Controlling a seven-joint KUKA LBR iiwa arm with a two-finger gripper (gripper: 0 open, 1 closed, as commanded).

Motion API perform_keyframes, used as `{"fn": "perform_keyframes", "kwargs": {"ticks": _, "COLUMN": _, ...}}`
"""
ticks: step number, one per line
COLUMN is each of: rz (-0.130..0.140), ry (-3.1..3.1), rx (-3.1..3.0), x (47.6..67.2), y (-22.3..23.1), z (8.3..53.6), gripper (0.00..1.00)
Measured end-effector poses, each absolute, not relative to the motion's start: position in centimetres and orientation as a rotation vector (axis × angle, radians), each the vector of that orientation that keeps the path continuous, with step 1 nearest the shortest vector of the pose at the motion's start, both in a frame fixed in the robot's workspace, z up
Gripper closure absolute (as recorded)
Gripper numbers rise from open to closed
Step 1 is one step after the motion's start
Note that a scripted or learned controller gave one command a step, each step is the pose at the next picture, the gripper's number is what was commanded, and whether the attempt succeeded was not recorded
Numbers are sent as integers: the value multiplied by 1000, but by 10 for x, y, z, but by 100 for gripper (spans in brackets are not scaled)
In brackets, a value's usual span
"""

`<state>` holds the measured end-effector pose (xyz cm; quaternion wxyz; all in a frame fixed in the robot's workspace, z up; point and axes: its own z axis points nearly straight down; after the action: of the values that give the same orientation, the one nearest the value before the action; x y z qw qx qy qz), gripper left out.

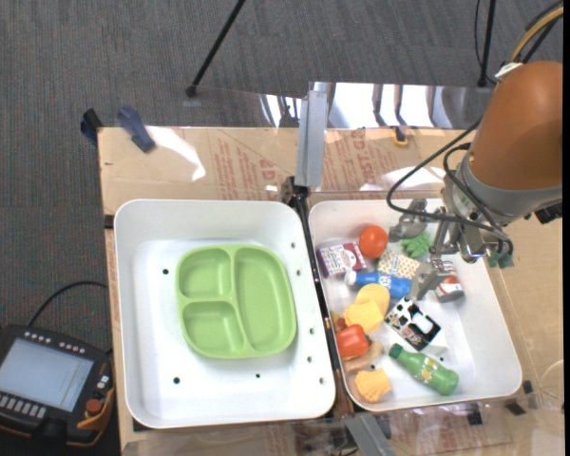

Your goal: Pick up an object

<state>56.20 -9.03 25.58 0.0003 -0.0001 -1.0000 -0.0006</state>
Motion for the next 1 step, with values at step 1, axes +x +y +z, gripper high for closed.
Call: {"fn": "perform_keyframes", "kwargs": {"ticks": 1, "rz": 1, "ry": -3142, "rx": -146, "x": 548, "y": -91, "z": 93, "gripper": 0}}
